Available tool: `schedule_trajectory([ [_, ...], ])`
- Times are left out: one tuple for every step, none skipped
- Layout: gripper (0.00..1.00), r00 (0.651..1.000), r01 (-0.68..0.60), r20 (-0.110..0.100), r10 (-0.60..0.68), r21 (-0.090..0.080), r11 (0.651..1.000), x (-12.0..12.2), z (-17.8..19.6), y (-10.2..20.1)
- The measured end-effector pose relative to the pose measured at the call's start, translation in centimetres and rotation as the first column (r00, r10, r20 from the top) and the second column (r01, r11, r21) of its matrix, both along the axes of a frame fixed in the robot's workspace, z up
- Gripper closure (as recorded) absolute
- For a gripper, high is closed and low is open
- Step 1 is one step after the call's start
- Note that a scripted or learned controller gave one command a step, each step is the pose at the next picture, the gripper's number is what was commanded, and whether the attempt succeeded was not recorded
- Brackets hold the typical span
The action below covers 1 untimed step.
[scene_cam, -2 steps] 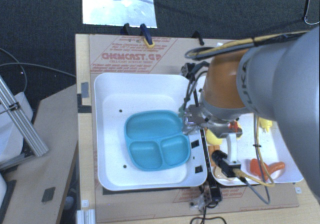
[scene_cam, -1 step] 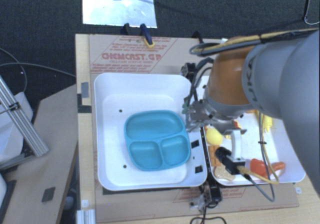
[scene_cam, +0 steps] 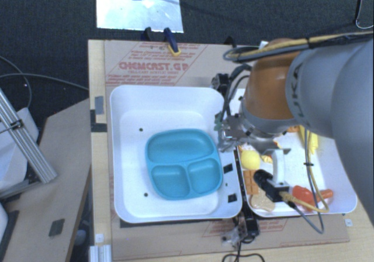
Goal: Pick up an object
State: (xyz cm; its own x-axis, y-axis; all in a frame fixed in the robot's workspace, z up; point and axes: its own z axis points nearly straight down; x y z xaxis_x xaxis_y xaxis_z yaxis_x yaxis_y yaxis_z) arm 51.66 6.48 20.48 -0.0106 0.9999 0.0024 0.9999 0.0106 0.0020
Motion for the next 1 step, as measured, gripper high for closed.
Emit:
schedule_trajectory([
  [1.0, 1.0, 0.012, 0.004, -0.012, -0.003, 1.0, -2.57, 10.76, -5.29],
])
